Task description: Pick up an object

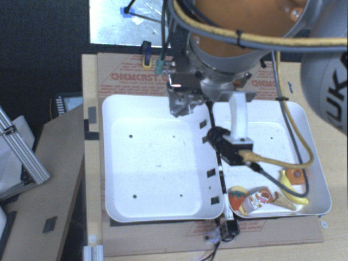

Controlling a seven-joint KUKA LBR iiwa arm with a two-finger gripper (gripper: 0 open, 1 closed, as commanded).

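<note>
Above the left bin's [152, 162] upper right corner, the gripper [181, 103] points down. Its opening cannot be told.

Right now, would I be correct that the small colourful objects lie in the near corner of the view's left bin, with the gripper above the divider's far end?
Not quite. The camera view shows the colourful objects in the near corner of the right bin, not the left. The gripper is indeed above the far end of the divider.

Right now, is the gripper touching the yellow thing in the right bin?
Apart. Camera view: gripper over left bin's far corner, yellow thing in right bin's near corner.
</note>
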